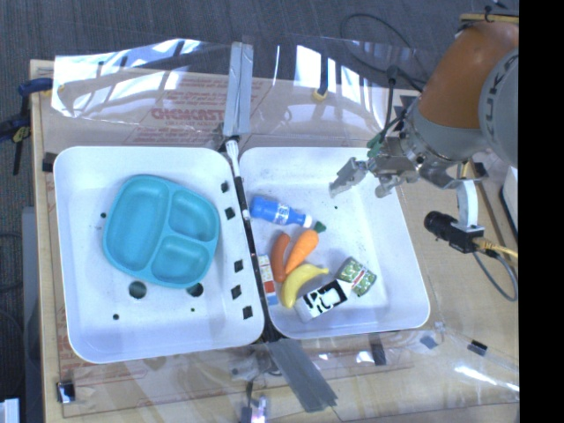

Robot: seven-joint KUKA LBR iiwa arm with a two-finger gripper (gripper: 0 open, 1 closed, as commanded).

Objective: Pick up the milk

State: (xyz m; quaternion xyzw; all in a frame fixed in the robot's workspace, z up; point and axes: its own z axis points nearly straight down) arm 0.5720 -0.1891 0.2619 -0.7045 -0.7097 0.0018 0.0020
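The approach is in hand: the gripper [363, 180] hangs over the right bin [414, 276] toward its 1 o'clock corner, fingers spread and holding nothing. The milk carton [338, 287] lies on its side near the bin's 5 o'clock edge, touching the banana [300, 279] at its 9 o'clock. Next, the arm likely needs to travel toward 6 o'clock, align over the carton, and descend.

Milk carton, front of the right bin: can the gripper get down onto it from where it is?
Probably yes. The gripper hangs over the bin's far side, nothing above the milk carton; only the banana touching its left side crowds it.
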